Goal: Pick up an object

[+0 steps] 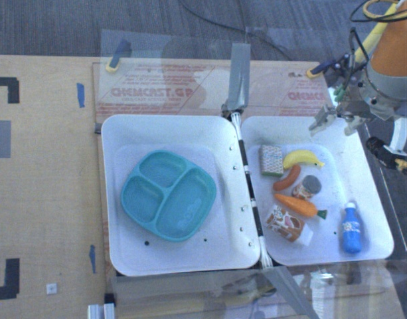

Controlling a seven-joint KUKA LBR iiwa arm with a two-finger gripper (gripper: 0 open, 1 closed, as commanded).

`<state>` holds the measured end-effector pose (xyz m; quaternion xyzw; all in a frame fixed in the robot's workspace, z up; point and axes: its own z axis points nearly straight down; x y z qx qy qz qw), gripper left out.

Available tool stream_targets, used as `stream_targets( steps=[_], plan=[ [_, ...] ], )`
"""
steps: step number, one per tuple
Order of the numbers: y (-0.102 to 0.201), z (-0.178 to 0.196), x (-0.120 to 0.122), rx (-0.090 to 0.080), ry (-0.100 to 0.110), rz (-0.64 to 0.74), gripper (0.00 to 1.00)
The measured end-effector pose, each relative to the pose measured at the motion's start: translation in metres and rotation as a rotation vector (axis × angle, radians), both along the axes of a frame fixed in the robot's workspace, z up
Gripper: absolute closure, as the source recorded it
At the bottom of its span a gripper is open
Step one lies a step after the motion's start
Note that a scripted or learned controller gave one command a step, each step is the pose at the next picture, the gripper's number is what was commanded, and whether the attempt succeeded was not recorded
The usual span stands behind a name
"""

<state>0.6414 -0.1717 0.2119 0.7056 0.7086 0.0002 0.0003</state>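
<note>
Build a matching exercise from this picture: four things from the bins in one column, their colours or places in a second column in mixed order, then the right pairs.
Column one
1. banana
2. bottle
3. divided plate
4. carrot

Column two
A. teal, alone in the left bin
B. orange, lying in the middle of the right bin
C. yellow, toward the far end of the right bin
D. blue, near the right bin's right-hand side

Pairs: 1-C, 2-D, 3-A, 4-B
</note>
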Motion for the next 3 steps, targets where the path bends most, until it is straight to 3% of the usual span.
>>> stream_targets(
  steps=[1,2,3],
  plan=[
    [-0.008,-0.122,0.01,-0.002,-0.004,-0.063,0.0],
    [0.038,-0.124,-0.044,0.001,-0.005,-0.032,0.0],
    [0.052,-0.123,-0.115,0.002,-0.006,0.043,0.0]
  ],
)
